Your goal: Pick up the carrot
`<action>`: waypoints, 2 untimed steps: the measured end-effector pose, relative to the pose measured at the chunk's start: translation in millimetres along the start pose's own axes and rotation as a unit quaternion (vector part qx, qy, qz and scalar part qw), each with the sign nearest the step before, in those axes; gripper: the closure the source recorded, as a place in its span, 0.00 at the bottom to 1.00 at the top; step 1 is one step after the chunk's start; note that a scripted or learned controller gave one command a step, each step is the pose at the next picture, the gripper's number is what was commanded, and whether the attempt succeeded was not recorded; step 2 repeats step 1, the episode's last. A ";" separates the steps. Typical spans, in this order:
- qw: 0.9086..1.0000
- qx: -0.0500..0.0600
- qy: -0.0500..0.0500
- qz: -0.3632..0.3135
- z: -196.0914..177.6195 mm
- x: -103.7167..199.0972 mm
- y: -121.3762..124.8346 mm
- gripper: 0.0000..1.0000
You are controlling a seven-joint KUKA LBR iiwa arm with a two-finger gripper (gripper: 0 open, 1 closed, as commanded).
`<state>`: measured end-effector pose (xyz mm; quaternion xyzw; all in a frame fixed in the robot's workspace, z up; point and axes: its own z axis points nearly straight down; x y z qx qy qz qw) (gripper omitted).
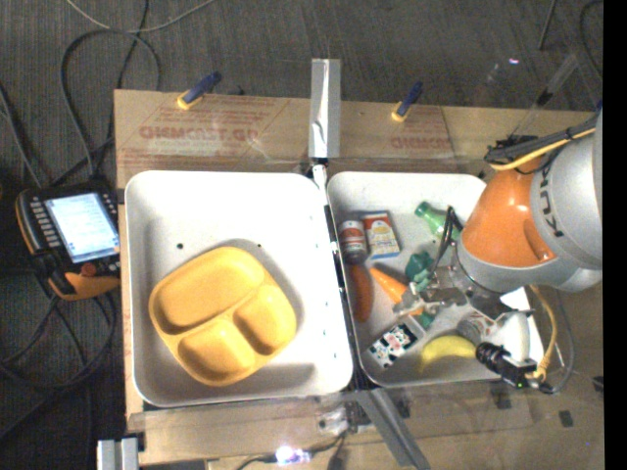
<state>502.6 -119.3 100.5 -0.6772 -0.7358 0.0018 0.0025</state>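
- Down in the right bin (345,192), the gripper (419,302) hangs over the middle of the bin floor, its dark metal fingers pointing toward the bin's left wall.
- How far the fingers stand apart cannot be told from the camera view: the tips are a tangle of dark metal and cable, and no object can be seen clamped between them.
- The carrot (389,284) lies just beside the gripper on its left, a short orange piece with its thick end toward the left wall; whether the tips touch it cannot be told.
- A second long orange piece (361,293) lies along the left wall of the same bin, just left of the carrot.
- A green object (421,264) sits close against the gripper on the side toward the far wall, and a green bottle (428,213) lies near the far wall, partly behind the arm.
- Two small items, a dark can (352,240) and a small box with a red label (381,235), lie side by side toward the far left corner.
- A patterned black-and-white box (395,344) rests near the near wall, and a banana (447,350) lies just to its right, below the wrist.
- The arm (549,223), with its orange band, covers the right side of this bin.
- The left bin (137,262) holds a yellow divided plate (223,313), set toward its near edge.
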 end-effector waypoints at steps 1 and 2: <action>0.999 0.000 -0.001 0.054 -81.1 38.2 11.4 1.00; 0.999 0.000 -0.001 0.054 -81.1 38.2 11.4 1.00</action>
